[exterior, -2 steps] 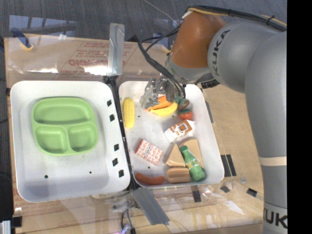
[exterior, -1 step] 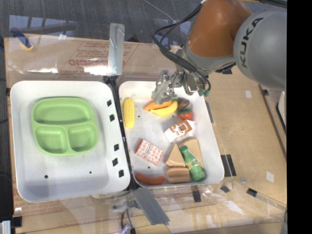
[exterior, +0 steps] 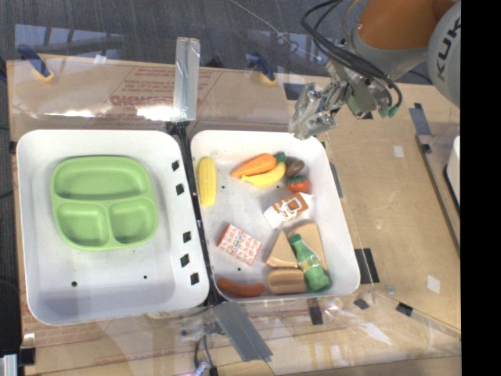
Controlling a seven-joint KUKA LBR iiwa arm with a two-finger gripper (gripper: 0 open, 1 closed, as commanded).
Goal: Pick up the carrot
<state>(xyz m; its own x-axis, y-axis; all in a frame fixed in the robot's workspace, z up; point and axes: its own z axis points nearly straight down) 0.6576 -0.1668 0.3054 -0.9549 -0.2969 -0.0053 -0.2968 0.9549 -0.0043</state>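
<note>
The orange carrot [exterior: 255, 164] lies near the back of the right bin [exterior: 338, 210], its green top beside a yellow banana [exterior: 266, 178] that touches it from the front. My gripper [exterior: 311, 121] hangs above the bin's back right rim, up and to the right of the carrot and apart from it. Nothing is between its fingers, which point down and appear slightly spread.
The right bin also holds a corn cob [exterior: 207, 180], a tomato [exterior: 298, 184], a brown item [exterior: 294, 167], a small carton [exterior: 286, 208], a pink packet [exterior: 239, 244], a green bottle [exterior: 308, 261], a sausage [exterior: 241, 288] and bread. A green divided plate [exterior: 104, 201] sits in the left bin [exterior: 31, 272].
</note>
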